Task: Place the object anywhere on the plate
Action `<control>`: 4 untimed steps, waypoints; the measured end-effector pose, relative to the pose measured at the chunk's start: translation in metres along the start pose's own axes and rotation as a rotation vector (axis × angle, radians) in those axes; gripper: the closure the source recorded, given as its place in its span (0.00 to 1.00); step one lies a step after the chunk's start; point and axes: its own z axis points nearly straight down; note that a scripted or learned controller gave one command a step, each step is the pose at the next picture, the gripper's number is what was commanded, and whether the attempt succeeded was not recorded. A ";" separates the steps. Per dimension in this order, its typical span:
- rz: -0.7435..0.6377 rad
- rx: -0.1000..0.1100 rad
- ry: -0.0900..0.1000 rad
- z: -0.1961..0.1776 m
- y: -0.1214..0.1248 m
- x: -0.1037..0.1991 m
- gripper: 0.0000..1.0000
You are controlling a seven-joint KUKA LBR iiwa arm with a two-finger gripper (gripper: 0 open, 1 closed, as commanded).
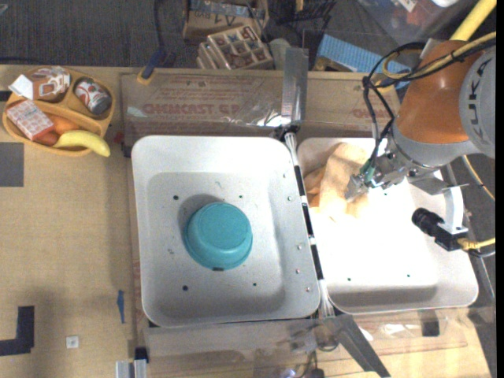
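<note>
A teal round plate (219,235) lies in the middle of the left white bin (157,172). A pale tan and orange soft-looking object (332,176) rests in the far left corner of the right white bin (394,274), close to the wall between the bins. My gripper (359,187) is down in the right bin at the object's right edge, touching or nearly touching it. The wrist hides the contact point. The object still rests on the bin floor.
The raised rim between the two bins (303,211) runs between the object and the plate. A yellow tray of toy food with a banana (59,116) stands on the bench at the far left. Cardboard (205,109) lines the back edge.
</note>
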 end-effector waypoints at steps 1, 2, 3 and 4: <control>0.001 0.001 -0.001 -0.040 0.000 -0.002 1.00; -0.398 0.001 0.001 -0.037 0.030 0.048 1.00; -0.794 0.001 0.002 -0.032 0.041 0.094 1.00; -1.190 -0.004 0.000 -0.026 0.063 0.142 1.00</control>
